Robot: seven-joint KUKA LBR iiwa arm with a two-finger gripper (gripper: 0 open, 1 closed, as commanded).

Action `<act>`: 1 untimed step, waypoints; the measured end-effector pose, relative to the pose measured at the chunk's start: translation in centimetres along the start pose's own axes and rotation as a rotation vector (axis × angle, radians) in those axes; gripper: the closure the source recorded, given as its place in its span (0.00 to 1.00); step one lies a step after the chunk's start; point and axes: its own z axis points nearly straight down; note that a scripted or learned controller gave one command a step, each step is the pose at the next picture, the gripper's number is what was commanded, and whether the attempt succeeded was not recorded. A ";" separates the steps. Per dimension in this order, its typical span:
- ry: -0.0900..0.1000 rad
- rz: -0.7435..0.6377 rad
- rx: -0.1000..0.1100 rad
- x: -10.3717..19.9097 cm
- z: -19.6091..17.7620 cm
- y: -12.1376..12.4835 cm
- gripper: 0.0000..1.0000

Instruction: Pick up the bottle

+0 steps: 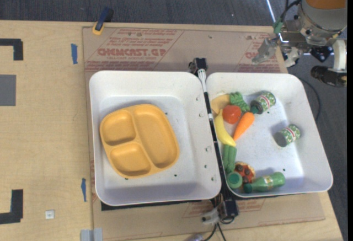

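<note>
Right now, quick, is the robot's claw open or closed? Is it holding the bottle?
Gripper: above the right bin's far edge; open or closed cannot be told.
Bottle: lying in that bin's near corner, not held.

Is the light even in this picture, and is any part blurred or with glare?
Camera view: even, soft light; a bright streak of glare crosses the dark floor at top; the end effector looks slightly blurred; the bottle is sharp, with little shadow.
</note>
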 end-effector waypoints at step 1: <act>-0.001 -0.002 -0.003 0.1 -1.1 0.1 1.00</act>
